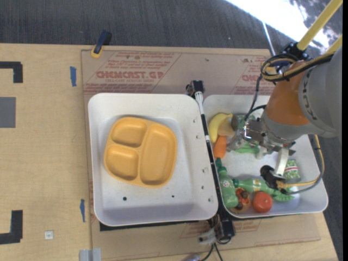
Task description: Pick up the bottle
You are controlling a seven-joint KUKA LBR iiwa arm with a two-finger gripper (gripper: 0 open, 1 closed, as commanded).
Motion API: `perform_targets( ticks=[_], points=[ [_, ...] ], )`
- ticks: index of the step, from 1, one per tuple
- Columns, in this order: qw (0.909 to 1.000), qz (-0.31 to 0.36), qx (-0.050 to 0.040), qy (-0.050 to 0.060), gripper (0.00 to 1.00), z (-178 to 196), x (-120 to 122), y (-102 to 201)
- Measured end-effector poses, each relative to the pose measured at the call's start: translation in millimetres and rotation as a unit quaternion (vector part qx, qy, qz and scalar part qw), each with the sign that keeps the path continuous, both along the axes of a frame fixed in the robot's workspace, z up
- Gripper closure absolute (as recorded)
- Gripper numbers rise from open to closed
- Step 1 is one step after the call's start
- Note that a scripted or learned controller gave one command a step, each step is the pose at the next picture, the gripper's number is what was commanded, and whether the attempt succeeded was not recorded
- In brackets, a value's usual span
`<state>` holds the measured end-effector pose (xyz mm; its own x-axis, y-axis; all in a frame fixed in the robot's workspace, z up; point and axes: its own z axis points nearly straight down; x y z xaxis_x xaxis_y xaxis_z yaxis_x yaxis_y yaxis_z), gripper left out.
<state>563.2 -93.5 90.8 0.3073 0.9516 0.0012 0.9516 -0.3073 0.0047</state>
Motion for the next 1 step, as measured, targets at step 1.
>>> perform_targets(
  ticks=[1],
  points=[
    [0.9994, -0.034, -0.0011, 0.003, 0.00, -2.4, 68.9, -10.3]
  ],
)
